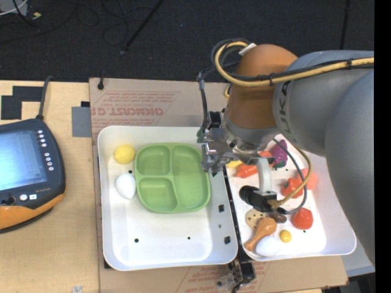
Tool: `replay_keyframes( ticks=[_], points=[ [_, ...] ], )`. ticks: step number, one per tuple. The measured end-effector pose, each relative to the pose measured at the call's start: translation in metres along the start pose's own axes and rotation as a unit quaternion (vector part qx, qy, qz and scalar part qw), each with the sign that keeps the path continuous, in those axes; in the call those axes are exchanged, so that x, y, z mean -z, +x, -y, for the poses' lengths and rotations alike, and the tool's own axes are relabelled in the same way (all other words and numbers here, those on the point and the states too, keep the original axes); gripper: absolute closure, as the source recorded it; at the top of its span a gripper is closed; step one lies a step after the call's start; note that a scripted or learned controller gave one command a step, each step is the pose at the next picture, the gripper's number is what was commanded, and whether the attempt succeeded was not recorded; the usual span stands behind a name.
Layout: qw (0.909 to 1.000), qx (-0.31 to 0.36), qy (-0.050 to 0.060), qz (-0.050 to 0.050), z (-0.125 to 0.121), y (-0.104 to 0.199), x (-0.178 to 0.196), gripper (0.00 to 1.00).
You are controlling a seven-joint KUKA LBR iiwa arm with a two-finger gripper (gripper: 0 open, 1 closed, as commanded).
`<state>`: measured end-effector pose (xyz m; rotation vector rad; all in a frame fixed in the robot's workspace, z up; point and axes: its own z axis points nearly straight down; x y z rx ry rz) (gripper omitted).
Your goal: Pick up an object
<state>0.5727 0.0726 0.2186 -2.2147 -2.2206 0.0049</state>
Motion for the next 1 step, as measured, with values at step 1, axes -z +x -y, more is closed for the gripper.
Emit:
replay_keyframes(
  ticks=[1],
  points=[
    [1.0000, -0.001, -0.002, 0.001, -0.0023, 0.0050, 0.0190, 1.00]
  ],
)
